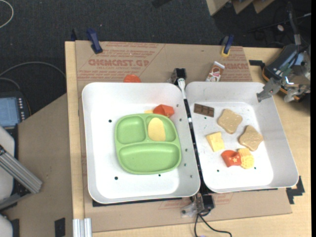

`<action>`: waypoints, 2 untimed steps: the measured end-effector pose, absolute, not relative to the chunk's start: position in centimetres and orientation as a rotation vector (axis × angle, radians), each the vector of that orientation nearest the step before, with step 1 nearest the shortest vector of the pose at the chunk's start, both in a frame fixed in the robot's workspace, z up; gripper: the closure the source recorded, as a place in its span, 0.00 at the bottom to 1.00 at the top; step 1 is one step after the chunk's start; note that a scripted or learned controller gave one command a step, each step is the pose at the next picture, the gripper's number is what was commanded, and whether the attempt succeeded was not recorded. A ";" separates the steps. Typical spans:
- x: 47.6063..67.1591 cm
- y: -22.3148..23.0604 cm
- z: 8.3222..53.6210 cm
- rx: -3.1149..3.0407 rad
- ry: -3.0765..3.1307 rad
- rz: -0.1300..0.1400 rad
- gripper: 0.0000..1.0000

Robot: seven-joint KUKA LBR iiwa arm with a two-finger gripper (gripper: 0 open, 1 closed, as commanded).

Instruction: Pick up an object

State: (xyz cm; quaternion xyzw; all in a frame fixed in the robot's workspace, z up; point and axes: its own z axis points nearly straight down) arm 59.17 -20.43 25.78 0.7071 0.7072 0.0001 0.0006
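The right bin (276, 132) holds a brown chocolate bar (204, 110), two tan bread pieces (230, 120) (250, 138), a yellow cheese wedge (215, 141), a red piece (230, 158) and a yellow piece (245, 158) touching it. In the left bin (94, 132) lies a green divided plate (146, 143) with a pale yellow item (157, 129) in its upper right compartment. An orange-red piece (165, 110) sits just behind the plate. My gripper (265, 94) hangs over the right bin's far right corner, apart from all the food, with nothing seen in it.
A small brown-and-white carton (215, 72) stands on the cardboard behind the right bin. An orange object (132, 78) lies behind the left bin. Blue clamps (94, 41) (226, 44) hold the cardboard's far edge. The arm (291, 68) comes in from the upper right.
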 end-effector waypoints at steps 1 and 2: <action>58.6 -12.9 19.4 2.220 2.236 -0.003 0.00; 58.6 -10.8 8.1 2.216 2.222 0.001 0.00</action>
